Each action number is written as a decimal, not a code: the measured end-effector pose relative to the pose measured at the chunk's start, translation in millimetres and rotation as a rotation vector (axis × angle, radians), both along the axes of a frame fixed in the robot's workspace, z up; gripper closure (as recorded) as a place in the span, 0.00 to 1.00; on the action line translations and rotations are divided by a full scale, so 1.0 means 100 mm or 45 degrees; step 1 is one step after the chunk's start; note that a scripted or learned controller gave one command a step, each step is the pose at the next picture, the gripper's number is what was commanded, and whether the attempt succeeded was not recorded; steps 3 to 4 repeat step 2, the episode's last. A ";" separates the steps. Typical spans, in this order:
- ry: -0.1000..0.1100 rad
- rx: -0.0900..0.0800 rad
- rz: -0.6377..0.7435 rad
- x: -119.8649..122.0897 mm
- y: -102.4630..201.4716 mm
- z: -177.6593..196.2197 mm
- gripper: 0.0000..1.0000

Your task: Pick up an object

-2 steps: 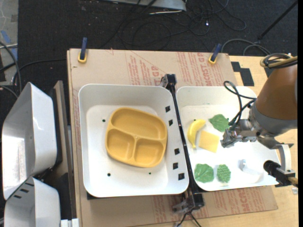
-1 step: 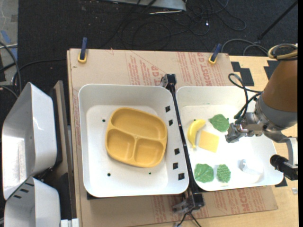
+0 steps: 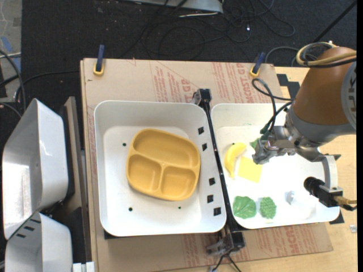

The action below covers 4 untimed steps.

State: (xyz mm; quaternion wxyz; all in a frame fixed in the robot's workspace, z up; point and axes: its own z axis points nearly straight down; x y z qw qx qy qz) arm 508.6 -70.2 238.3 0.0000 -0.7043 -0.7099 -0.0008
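Reaching into the right bin (image 3: 317,217), my gripper (image 3: 260,153) hangs above the yellow block (image 3: 250,170) near the bin's left wall, beside the banana (image 3: 233,156); its grasp I cannot tell.

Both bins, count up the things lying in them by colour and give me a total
Yellow: 3, the divided tray in the left bin, and the banana and flat square piece in the right bin.
Green: 2, the leafy pieces in the right bin.
Pale grey: 1, a small object in the right bin.
Total: 6
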 end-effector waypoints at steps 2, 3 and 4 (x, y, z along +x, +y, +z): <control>0.002 0.000 0.002 0.27 1.19 -0.10 1.00; 0.002 0.000 0.002 0.27 1.19 -0.10 1.00; 0.002 0.000 0.002 0.27 1.19 -0.10 1.00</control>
